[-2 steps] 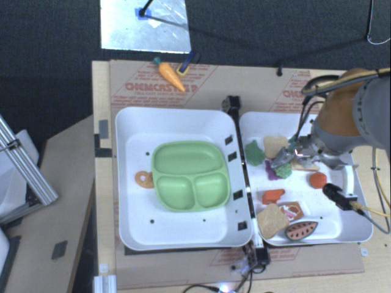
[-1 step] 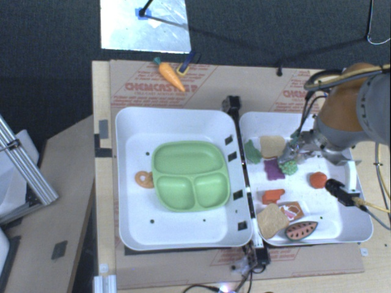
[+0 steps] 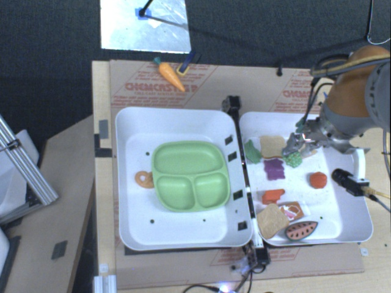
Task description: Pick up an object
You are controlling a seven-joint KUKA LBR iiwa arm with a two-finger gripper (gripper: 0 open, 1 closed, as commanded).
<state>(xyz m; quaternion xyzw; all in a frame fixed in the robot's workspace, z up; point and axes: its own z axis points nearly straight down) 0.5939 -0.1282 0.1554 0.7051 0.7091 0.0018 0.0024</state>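
The gripper (image 3: 297, 146) hung low over the right bin (image 3: 360, 224) near its far edge, just above a small green toy (image 3: 295, 160), in the reaching step by my judgement; whether its fingers were spread I cannot tell, and the next move called for closing squarely on that toy.

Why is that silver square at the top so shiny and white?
In the camera view, the silver foil-like square sheet throws back glare from the light; the two shallow white bins look bright too, while the robot's hand looks slightly blurry.
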